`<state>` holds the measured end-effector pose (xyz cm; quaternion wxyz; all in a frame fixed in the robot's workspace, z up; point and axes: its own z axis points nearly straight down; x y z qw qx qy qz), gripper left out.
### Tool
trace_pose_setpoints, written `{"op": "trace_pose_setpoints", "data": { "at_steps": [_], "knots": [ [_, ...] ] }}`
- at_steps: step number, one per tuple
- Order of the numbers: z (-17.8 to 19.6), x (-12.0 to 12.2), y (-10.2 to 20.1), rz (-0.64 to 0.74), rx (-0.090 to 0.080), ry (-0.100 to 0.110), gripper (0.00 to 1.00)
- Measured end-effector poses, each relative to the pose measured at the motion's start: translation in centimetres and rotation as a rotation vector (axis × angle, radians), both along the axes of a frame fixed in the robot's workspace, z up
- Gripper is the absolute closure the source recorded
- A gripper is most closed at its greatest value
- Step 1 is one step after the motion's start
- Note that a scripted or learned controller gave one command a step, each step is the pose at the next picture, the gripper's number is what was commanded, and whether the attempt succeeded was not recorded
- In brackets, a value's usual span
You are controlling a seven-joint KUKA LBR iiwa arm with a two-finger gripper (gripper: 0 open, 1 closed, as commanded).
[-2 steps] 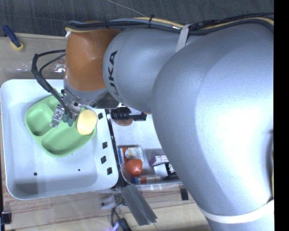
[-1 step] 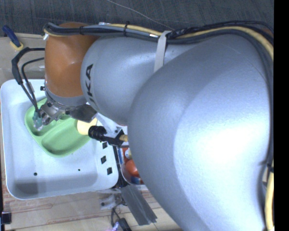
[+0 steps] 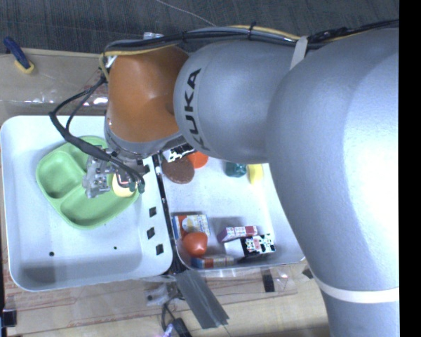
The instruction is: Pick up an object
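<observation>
Nearest the camera, the grey arm (image 3: 323, 139) with its orange band (image 3: 144, 97) covers much of the right side and reaches leftward over the two shallow white bins. Its tool (image 3: 107, 180) hangs over the left bin (image 3: 28, 258), just above a light green plastic divided tray (image 3: 67, 181) that lies in the upper part of that bin; the tool's metal parts overlap the tray's right-hand edge, and a small pale yellow object (image 3: 123, 188) sits right at the tool, touching the tray's rim. Whether the tool is wide, narrow or gripping anything cannot be told from here, as the wrist and cables hide the fingertips. To the right of the tool, past the dividing wall, the right bin (image 3: 281, 209) holds a brown round object (image 3: 177, 171) beside an orange one (image 3: 198, 160), a teal piece (image 3: 234, 168) and a yellow piece (image 3: 255, 173). Lower in that bin, below and right of the tool, lie a red-orange ball (image 3: 194, 243), a printed packet (image 3: 191, 223) and a small black-and-white patterned box (image 3: 256, 244). Far beyond the tool, a blue and yellow clamp (image 3: 17, 55) rests on the tabletop (image 3: 49, 72).
</observation>
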<state>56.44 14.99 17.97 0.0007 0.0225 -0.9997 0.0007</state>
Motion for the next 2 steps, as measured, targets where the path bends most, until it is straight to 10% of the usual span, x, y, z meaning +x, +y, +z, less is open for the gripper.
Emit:
{"op": "trace_pose_setpoints", "data": {
  "at_steps": [1,2],
  "knots": [
    [1.3,0.9,-7.3,0.358,0.000,-0.006,1.00],
    [0.0,-3.3,-0.3,0.296,0.004,0.001,1.00]
  ]
}}
